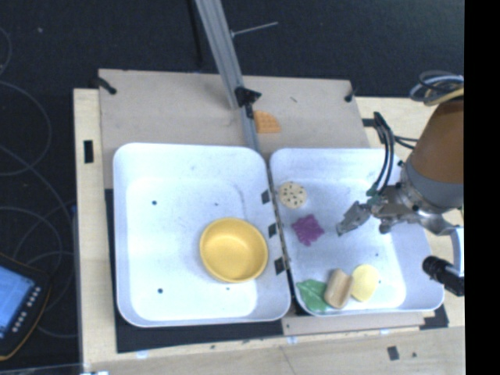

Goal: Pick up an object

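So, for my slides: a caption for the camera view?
Gripper hovers above right bin near purple block; yellow bowl in left bin.

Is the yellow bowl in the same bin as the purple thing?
No, the bowl sits in the left bin; the purple thing lies in the right bin.

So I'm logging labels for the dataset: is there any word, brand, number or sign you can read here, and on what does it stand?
No readable text anywhere.
Handheld screen at the lower left: it glows blue, but anything on it is too small and blurred to read.
Yellow bowl, purple piece, round dotted piece: no lettering; the dots are only marks.
Bins, bench, pincer: no labels visible.
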